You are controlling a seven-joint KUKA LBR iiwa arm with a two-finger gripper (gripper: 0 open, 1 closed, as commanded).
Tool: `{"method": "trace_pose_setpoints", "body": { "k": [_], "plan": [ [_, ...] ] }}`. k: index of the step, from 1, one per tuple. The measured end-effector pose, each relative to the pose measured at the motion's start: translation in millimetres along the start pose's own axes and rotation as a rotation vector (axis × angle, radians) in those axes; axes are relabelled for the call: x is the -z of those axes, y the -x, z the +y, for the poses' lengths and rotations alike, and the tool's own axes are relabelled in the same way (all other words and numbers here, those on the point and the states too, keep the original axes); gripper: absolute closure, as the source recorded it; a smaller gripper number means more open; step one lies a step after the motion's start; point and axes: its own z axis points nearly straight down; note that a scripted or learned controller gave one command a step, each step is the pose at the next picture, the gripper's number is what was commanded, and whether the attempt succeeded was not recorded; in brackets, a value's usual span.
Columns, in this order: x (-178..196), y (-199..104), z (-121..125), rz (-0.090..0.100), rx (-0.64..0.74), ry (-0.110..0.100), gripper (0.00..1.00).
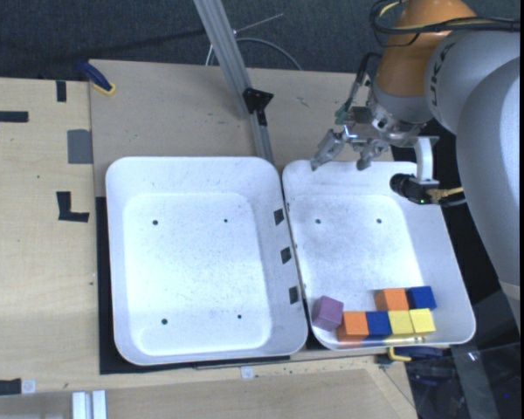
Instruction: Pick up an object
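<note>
My gripper (pixel 342 154) hangs above the far edge of the right bin (pixel 437 243), its two fingers spread open and nothing between them. Several small blocks sit along the near edge of that bin: a purple block (pixel 329 311), an orange block (pixel 355 323), a blue block (pixel 378 322), a yellow block (pixel 401 322), another yellow block (pixel 422 319), a second orange block (pixel 390 300) and a second blue block (pixel 420 298). The blocks lie well below the gripper in the view, far from its fingers.
The left bin (pixel 122 190) stands beside the right one, their rims touching in the middle. A slanted metal pole (pixel 227 46) rises behind the bins. The grey arm (pixel 485 85) fills the upper right. Black tape marks lie on the bench at left.
</note>
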Motion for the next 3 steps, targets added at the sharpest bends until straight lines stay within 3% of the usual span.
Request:
{"method": "trace_pose_setpoints", "body": {
  "k": [1, 2, 3],
  "plan": [
    [-70, 0, 0, 0.0, 0.0, -0.002, 0.0],
    [11, -28, -60, 0.002, 0.001, 0.012, 0.0],
    [6, -61, -47, 0.001, 0.004, 0.008, 0.0]
  ]
}}
